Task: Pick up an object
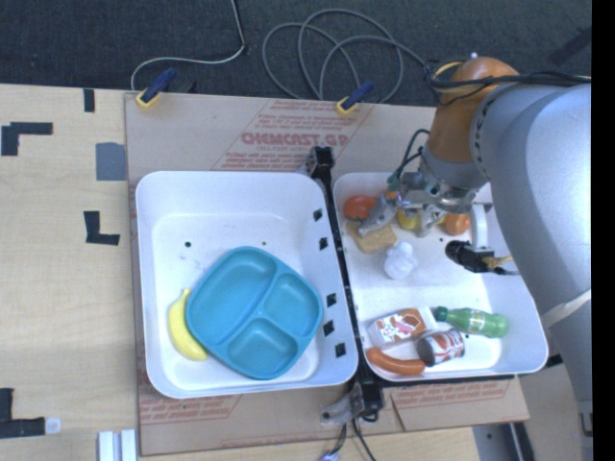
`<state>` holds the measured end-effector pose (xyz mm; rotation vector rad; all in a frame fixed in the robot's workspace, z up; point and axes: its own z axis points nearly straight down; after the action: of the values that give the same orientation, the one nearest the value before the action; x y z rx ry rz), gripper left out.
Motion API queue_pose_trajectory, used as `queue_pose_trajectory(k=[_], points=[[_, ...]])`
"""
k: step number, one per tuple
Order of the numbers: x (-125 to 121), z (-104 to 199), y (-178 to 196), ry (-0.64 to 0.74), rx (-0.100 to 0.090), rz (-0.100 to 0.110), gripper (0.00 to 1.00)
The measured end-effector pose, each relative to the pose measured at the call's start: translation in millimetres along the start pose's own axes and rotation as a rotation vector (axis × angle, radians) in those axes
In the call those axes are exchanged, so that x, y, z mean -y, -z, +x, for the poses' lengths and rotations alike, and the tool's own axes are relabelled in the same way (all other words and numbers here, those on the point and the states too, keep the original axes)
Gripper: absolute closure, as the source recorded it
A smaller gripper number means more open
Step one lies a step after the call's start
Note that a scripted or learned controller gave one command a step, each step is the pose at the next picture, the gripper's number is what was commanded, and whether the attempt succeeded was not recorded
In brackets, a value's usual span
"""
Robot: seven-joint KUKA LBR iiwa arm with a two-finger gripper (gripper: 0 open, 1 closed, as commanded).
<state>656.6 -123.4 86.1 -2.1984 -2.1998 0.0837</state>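
- The gripper [415,203] sits low in the right bin [519,301] among small food items; its grip cannot be judged.
- A rounded red tomato [359,206] lies just beside it.
- The left bin [159,257] holds a smooth blue divided plate [255,310] over a yellow banana [183,329].

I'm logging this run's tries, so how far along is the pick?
Done: the arm has reached into the right bin, and the gripper sits low among the items at the far end, near the tomato and the bread-like piece. In hand: nothing visibly held. Left: gripping an item and lifting it. The blue plate and banana lie in the left bin.
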Motion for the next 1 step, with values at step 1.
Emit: queue_pose_trajectory(k=[1], points=[[0.5, -1.7, 0.4, -0.001, -0.003, -0.003, 0.00]])
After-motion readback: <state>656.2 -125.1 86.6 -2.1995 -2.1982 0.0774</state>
